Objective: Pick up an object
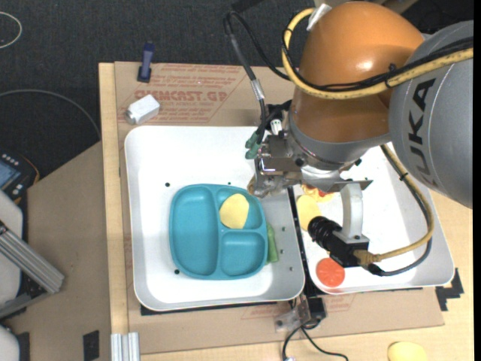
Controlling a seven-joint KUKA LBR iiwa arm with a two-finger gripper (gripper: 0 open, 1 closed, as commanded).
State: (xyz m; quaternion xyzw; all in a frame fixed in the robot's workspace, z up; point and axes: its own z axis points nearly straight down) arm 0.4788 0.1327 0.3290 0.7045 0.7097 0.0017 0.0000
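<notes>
A teal divided plate (207, 232) lies in the left bin (150, 171), with a yellow rounded object (234, 211) in its upper right compartment. A thin green object (272, 245) rests against the plate's right edge. My gripper (264, 180) hangs over the divide between the two bins, just above and to the right of the yellow object; the wrist hides its tip. In the right bin (421, 254) I see an orange-red round object (329, 272) near the front and a yellow object with red bits (309, 201), partly hidden under the wrist.
The arm's large orange and grey body covers much of the right bin. Behind the bins, a small white box (143, 110) and a blue item (146, 62) sit on the brown board. A yellow object (406, 350) lies off the bench at bottom right.
</notes>
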